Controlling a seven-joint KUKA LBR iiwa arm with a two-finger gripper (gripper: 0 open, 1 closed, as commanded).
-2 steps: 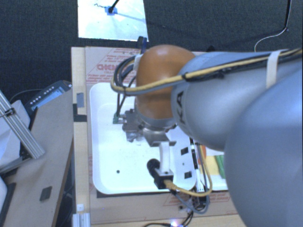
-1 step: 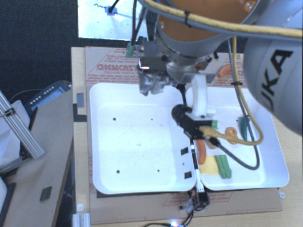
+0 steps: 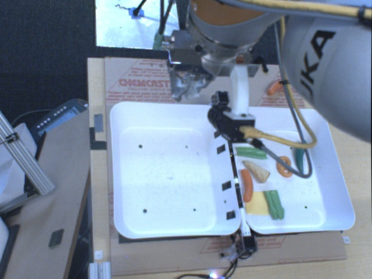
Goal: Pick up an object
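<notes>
Plainly the pick is at its approach step: the gripper hangs over the far rim of the left bin, and nothing can be seen held in it. Whether it is open or closed I cannot tell, since the metal at its tip is small and partly shadowed by the arm.

Every candidate lies to the gripper's right and nearer the camera, across the divider in the right bin. Closest to the gripper is a green pod. Just beyond it is a tan wedge, with an orange stick beside the divider. Farther off are a yellow slab and a green block, which look to be touching. An orange ring sits right of the wedge, apart from it.

My judgement is that the next move calls for choosing one piece, carrying the gripper right and toward the camera until it is above that piece, then lowering and closing on it. The pod looks the easiest choice, being nearest and with some clear floor around it. The stick lies tight against the divider, which may hinder a grasp.

As for writing, the board under the bins carries "CHEMCAST" in red just left of the gripper. More red print shows on it, too faint to read. Large dark letters on the arm show the end of "KUKA".
</notes>
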